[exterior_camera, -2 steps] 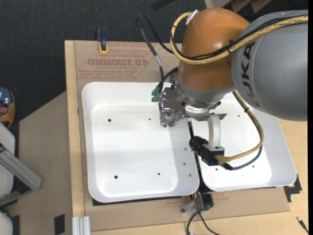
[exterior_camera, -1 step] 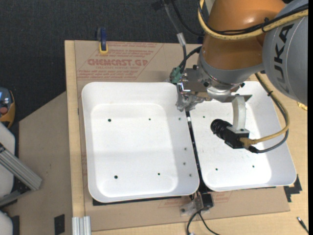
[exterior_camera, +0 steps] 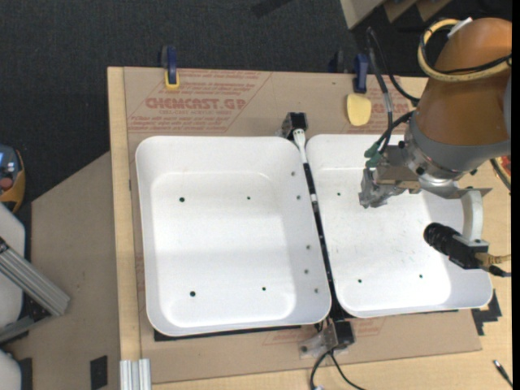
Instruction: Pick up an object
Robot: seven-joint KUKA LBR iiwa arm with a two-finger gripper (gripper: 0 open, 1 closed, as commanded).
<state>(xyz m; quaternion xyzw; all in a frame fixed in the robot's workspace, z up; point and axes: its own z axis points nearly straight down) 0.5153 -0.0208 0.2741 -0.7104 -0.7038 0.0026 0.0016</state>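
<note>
counter [exterior_camera: 122, 177] carries left bin [exterior_camera: 227, 242] and right bin [exterior_camera: 390, 262] side by side | gripper [exterior_camera: 375, 189] over right bin's far half; open or closed: cannot tell | pale yellow object [exterior_camera: 358, 109] on counter just beyond right bin's far rim, near blue clamp [exterior_camera: 361, 70]

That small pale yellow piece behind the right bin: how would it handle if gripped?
The pale yellow piece looks small, so probably light. It seems to lie flat on the board, so it likely won't roll. Its rounded outline might slip in a pinch; stiffness is unclear.
</note>
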